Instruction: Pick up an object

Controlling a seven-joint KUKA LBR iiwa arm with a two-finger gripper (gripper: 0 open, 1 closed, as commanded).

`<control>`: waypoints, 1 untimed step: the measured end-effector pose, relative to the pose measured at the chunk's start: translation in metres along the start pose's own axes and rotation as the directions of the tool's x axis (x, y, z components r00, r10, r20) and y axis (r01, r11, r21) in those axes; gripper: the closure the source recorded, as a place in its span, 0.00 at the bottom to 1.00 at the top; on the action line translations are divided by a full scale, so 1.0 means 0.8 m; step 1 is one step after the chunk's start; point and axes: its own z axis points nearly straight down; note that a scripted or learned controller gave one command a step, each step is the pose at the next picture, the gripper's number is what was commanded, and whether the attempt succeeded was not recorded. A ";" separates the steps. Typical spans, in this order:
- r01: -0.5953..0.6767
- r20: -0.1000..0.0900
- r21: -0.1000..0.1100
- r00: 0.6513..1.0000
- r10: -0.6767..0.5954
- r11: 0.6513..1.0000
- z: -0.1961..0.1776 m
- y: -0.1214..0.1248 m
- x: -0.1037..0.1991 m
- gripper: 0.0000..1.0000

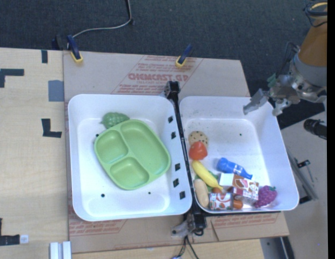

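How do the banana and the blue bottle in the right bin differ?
The banana is yellow, long and slightly curved; the blue bottle is blue with a white neck, shorter and stubbier. The banana lies by the bin's left wall among other toys; the blue bottle lies nearer the middle. Both lie flat in the right bin, running the same diagonal.

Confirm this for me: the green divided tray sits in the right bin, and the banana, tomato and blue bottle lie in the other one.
Not quite. The camera view shows the green divided tray in the left bin, not the right. The banana, tomato and blue bottle do lie in the other one, the right bin.
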 end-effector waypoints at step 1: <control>0.001 -0.002 0.003 1.000 -0.001 1.000 0.133 -0.047 0.070 0.00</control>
